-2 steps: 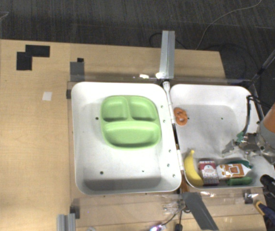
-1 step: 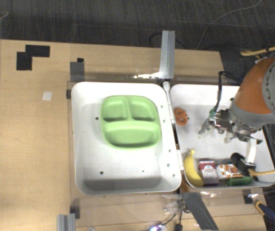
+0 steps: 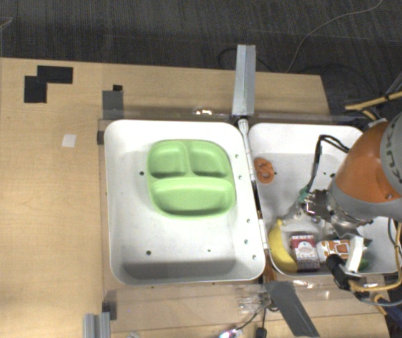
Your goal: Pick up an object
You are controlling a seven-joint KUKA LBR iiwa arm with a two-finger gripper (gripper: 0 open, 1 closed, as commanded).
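The arm is down in the right bin [image 3: 285,141], its gripper [image 3: 325,225] low over a cluster near the front: a banana [image 3: 279,248] and a dark red packet [image 3: 305,251]. Nothing looks lifted yet; the grasp remains to be done.

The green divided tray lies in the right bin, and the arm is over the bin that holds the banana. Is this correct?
Not quite. The camera view shows the green divided tray in the left bin, not the right one. The rest holds: the arm is over the right bin, where the banana lies.
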